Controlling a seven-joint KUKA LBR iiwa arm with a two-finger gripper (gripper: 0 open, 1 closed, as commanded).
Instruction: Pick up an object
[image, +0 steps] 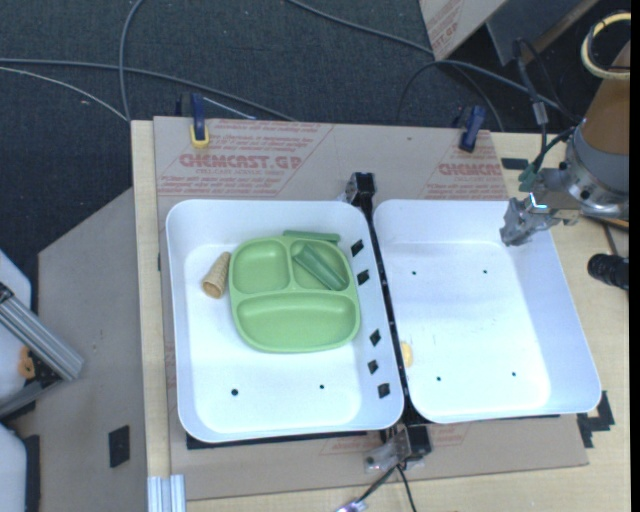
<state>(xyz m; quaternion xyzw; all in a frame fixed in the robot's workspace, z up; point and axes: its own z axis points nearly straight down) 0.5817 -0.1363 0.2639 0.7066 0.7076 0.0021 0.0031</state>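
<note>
- Bench (250, 150): a board with printed lettering was recorded under both bins, extending well to the left of the pincer.
- Right bin (560, 330): its far right corner was noted directly below the pincer.
- Left bin (200, 400): it was set well apart from the pincer, across the divider.
- Green divided plate (290, 320): the likeliest thing to be picked; it was found in the left bin, far left of and somewhat nearer the camera than the pincer.
- Green strip (322, 266): it was laid aslant in the plate's upper right compartment.
- Cone-shaped piece (215, 275): it was found just left of the plate.
- Pincer (520, 225): it was hung over the right bin's rim with nothing seen in it; whether its fingers were open could not be told.
</note>
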